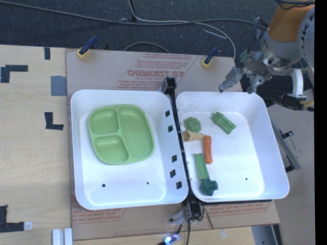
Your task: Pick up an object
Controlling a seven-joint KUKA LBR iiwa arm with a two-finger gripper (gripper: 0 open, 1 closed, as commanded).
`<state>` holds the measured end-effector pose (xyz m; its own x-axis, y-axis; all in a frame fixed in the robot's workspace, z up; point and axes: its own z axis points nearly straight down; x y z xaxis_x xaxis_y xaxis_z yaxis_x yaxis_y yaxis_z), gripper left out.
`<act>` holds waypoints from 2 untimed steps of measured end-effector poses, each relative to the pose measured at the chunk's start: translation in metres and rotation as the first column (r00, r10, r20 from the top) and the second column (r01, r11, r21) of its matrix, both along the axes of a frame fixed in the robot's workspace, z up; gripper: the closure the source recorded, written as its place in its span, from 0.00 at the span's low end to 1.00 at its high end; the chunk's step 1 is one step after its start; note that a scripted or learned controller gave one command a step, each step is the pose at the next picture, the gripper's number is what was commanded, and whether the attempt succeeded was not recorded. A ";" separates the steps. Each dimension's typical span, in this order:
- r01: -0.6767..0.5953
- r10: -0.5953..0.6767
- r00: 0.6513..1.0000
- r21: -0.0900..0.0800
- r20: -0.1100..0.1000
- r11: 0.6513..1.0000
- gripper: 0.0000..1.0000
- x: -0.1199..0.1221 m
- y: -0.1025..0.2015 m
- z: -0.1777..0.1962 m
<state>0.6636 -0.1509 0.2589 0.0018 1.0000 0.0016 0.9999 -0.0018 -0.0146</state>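
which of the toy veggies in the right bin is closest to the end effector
The short green asparagus bundle, lying at the bin's upper right. The carrot, the round broccoli head and the long broccoli stalk all lie farther from the end effector.

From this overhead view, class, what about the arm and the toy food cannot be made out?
- Gripper: small and dark against the bench, so its finger state is unreadable.
- Arm: cut off by the top and right edges.
- Tan piece beside the carrot: too small to identify.
- Broccoli stalk: its head blurs into a dark blob.
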 end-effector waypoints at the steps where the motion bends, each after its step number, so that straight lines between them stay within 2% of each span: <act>1: -0.003 0.003 1.000 -0.002 0.013 1.000 0.00 0.002 0.001 0.009; 2: -0.003 0.003 1.000 -0.003 0.009 1.000 0.00 -0.002 0.001 -0.036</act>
